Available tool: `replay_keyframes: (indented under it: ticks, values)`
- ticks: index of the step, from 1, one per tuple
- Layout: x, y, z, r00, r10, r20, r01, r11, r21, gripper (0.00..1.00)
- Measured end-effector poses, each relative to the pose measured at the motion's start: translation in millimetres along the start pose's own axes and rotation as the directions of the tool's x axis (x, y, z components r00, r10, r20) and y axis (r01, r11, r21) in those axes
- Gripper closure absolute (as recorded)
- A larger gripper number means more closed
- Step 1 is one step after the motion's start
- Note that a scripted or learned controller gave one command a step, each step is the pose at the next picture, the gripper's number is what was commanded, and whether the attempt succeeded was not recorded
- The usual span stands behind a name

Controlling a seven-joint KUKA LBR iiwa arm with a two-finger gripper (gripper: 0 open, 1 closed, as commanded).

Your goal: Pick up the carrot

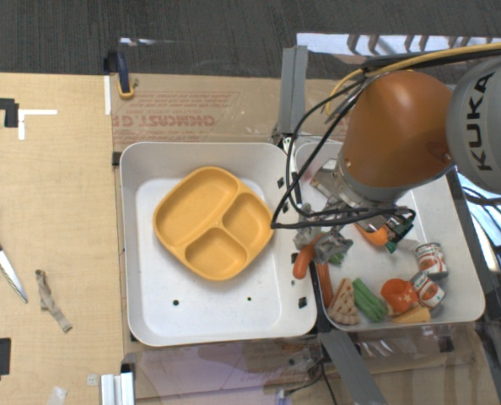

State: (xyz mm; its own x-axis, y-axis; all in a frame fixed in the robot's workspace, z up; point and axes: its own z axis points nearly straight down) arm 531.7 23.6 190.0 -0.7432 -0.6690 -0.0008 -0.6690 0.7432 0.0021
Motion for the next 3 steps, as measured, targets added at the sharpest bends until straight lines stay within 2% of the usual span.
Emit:
replay_keyframes:
  ticks: [1, 2, 3]
  values:
    - [38.5, -40.3, -111.5, 0.930, -0.367, 0.004, 0.367, 0.930, 0.004, 1.00]
    - [8.2, 5.9, -9.7, 0.996, -0.095, -0.001, 0.095, 0.996, -0.001, 1.00]
    - [-20.6, -65.4, -56.3, 0.899, -0.438, 0.003, 0.438, 0.899, 0.002, 1.00]
